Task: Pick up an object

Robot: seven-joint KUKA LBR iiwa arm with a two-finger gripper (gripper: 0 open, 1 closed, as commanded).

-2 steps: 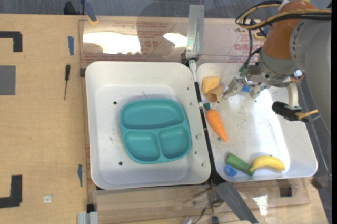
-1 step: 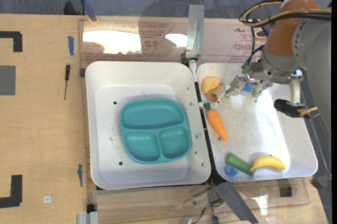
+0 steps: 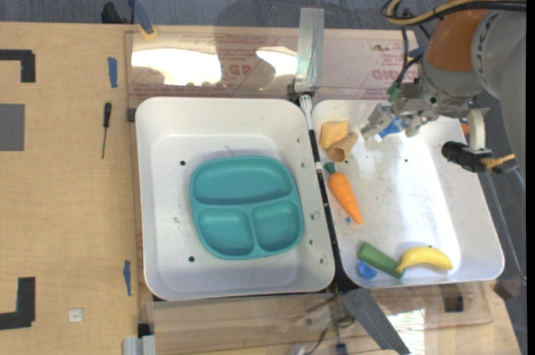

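Hovering over the far end of the right bin [image 3: 489, 253], the gripper [image 3: 393, 121] is being held above bare floor, nothing seen between its fingers; whether they are apart or together cannot be told. 4 candidates are lying in that bin: a cone [image 3: 336, 139] just left of the gripper, a carrot [image 3: 344, 196] beside the divider, and a banana [image 3: 425, 260] touching a green piece [image 3: 379, 258] at the near wall. The cone is being judged nearest; a centred, vertical descent is being advised, clear of the wall.
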